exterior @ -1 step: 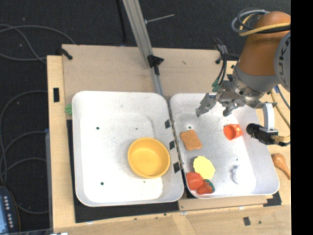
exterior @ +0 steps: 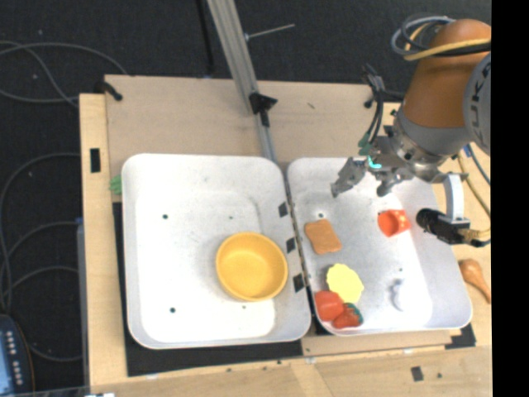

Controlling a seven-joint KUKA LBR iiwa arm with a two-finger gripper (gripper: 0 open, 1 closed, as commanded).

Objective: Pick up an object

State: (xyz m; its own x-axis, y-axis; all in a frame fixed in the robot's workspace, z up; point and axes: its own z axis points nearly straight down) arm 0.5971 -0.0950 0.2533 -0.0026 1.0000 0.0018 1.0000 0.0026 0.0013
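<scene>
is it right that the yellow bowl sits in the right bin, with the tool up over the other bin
Not quite. The camera view shows the yellow bowl in the left bin, not the right one. The tool hangs over the other bin, the right.

Two white bins, left bin (exterior: 165, 197) and right bin (exterior: 430, 292), of smooth plastic with a dull sheen and fine dark speckling. Yellow bowl (exterior: 251, 265) in the left bin: smooth, matt plastic. Counter (exterior: 182, 114): pale, matt wood-like board. Behind the bins, a ribbed metal rail (exterior: 231, 35) with a satin grey finish. Above the right bin, the arm's orange band (exterior: 442, 73) is glossy; the pincer (exterior: 364, 179) looks like dull grey metal.
</scene>
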